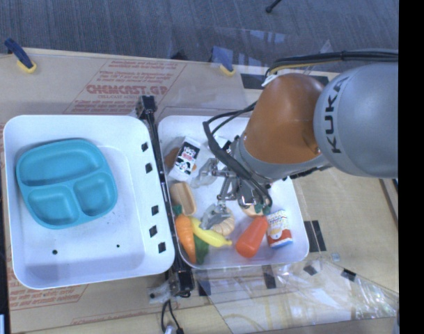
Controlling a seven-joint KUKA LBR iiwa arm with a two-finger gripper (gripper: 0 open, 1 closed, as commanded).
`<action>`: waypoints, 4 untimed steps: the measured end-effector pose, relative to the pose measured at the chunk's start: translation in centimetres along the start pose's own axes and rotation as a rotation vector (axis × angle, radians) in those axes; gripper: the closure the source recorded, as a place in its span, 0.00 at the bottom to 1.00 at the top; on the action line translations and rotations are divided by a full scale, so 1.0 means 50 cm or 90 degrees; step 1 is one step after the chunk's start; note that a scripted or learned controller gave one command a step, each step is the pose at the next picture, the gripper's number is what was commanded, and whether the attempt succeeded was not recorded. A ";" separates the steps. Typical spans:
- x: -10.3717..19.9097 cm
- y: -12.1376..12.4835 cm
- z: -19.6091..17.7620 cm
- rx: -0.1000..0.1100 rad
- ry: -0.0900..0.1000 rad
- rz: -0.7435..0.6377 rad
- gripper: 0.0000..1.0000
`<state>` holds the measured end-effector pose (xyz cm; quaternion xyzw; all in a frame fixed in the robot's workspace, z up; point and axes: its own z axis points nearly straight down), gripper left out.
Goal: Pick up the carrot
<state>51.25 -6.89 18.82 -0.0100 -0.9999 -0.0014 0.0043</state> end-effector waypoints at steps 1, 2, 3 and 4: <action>0.046 0.026 -0.006 0.002 -0.005 -0.030 0.00; 0.052 -0.051 0.192 0.002 -0.007 -0.080 0.00; 0.050 -0.048 0.171 0.002 -0.006 -0.085 1.00; 0.050 -0.047 0.171 0.002 -0.006 -0.086 0.00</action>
